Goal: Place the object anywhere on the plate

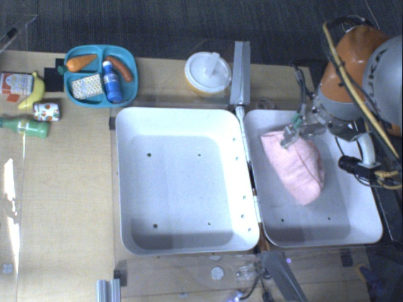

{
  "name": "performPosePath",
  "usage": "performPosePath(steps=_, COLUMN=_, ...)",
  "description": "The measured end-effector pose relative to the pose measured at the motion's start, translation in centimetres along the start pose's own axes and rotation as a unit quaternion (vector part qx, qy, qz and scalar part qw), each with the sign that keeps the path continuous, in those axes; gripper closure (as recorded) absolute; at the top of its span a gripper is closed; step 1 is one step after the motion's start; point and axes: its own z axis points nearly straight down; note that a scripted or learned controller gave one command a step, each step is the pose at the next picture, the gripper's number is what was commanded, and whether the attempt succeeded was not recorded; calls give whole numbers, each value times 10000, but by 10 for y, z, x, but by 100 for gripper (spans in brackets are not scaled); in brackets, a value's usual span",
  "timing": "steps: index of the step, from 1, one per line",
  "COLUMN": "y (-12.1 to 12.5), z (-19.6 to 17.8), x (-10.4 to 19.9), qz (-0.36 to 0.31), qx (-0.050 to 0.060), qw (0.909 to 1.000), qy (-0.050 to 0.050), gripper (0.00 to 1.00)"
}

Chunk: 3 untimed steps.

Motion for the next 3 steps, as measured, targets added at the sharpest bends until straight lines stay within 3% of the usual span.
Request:
performPosePath(steps=1, y=2, z=-52, x=1, qz=-34, qx=-14, qw=10000, qy=-6, gripper=100)
performPosePath(steps=2, y=9, z=-60, x=58, qz=-2034, qx=-10, qw=9791, qy=-1, gripper=100)
performPosePath(steps=3, y=10, z=-69, x=106, qz=-3957, qx=-14, qw=9184, qy=-2, gripper=100)
